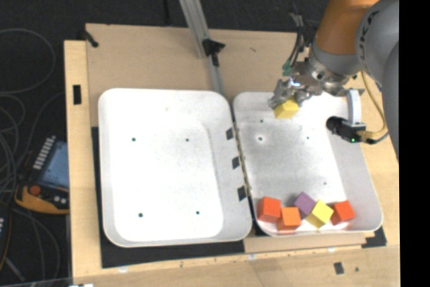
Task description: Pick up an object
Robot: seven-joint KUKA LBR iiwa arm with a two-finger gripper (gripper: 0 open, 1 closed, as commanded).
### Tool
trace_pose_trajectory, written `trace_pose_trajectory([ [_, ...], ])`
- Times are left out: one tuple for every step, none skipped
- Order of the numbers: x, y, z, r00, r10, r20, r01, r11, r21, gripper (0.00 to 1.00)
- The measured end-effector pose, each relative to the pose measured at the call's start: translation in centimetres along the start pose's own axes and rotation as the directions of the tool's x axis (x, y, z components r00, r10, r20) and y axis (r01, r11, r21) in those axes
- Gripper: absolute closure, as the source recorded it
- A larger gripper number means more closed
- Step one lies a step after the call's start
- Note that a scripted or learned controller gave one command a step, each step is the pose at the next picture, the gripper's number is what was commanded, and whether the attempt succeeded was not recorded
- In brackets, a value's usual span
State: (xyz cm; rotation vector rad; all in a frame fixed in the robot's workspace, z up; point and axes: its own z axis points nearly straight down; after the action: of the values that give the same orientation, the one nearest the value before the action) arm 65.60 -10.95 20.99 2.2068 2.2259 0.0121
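right bin [349,165] | arm bent down | fingers [285,96] gripping yellow cube [287,109]

Slanted metal pole [191,3], floor cables [27,111]

Wooden bench [154,57] bearing two white bins [168,165] side by side

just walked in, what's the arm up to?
The arm's gripper is over the far end of the right bin with a yellow block at its fingertips; the block looks lifted, though the grip itself is hard to confirm from this angle. Five more blocks, three orange, one purple and one yellow, sit clustered at the near edge of that bin. The left bin sits beside it.
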Motion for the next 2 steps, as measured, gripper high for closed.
trace_pose_trajectory([
  [-0.5, -0.2, -0.5, 1.000, 0.004, 0.002, -0.004, 1.000, 0.008, 1.00],
  [3.8, -1.8, -12.4, 1.000, 0.003, 0.001, -0.003, 1.000, 0.001, 1.00],
])
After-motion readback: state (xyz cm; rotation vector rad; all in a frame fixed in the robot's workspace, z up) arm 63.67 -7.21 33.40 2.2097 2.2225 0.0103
